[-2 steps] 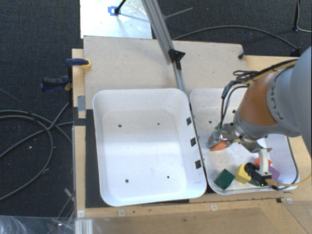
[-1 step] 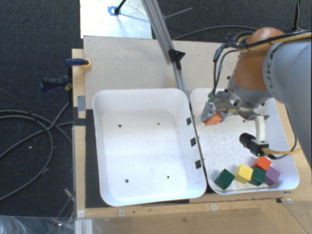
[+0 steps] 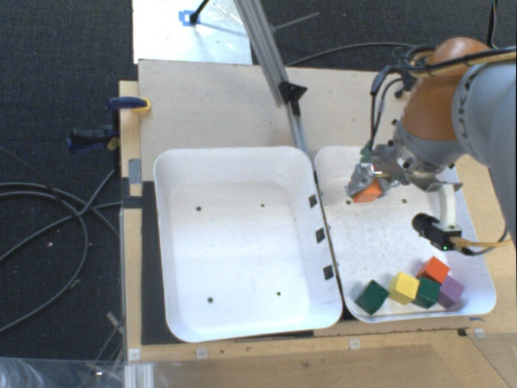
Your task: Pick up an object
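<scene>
An orange block (image 3: 368, 191) sits pinched between the fingers of the gripper (image 3: 365, 186), which are clamped on it over the upper left part of the right bin (image 3: 355, 241), near the divide between the two bins; whether the block is lifted off the bin floor or resting on it I cannot tell from here. Above the gripper the arm (image 3: 452, 107) bends away to the right, its orange band bulging over the grey wrist, with dark cables looping off the top. Both bins rest on a pale wooden bench (image 3: 210, 103), and beyond its edges lies dark carpet with black cables (image 3: 48, 217) trailing on the left. A blue clamp (image 3: 128, 103) with a yellow tip grips the bench's left edge, and a metal pole (image 3: 266, 47) slants down from the top to the gap between the bins. The left bin (image 3: 166, 217) shows bare white floor with a few small dark dots. In the near right corner of the right bin huddle a green block (image 3: 372, 296), a yellow block (image 3: 404, 288), a second orange block (image 3: 436, 269), another green one (image 3: 426, 292) and a purple block (image 3: 451, 291), packed close together and touching.
</scene>
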Robot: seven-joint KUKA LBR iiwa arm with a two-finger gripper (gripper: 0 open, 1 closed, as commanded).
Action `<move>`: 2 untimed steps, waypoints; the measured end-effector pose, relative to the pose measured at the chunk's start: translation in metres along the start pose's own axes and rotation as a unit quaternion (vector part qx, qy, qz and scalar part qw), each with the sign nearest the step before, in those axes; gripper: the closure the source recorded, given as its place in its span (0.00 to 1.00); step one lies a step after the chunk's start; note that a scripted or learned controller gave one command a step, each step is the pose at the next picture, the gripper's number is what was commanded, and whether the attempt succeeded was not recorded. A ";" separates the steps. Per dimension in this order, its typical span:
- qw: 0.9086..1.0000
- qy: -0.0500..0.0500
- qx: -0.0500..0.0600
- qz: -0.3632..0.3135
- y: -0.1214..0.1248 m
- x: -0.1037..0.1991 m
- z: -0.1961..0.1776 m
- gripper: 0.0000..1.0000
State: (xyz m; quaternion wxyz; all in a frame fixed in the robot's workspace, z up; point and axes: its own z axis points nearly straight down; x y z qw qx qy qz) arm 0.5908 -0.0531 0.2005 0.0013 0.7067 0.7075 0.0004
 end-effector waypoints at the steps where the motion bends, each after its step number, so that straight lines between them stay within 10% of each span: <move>1: 1.000 0.002 0.002 -0.004 -0.008 0.053 0.011 1.00; 2: 1.000 0.003 -0.003 -0.006 -0.038 0.137 -0.097 1.00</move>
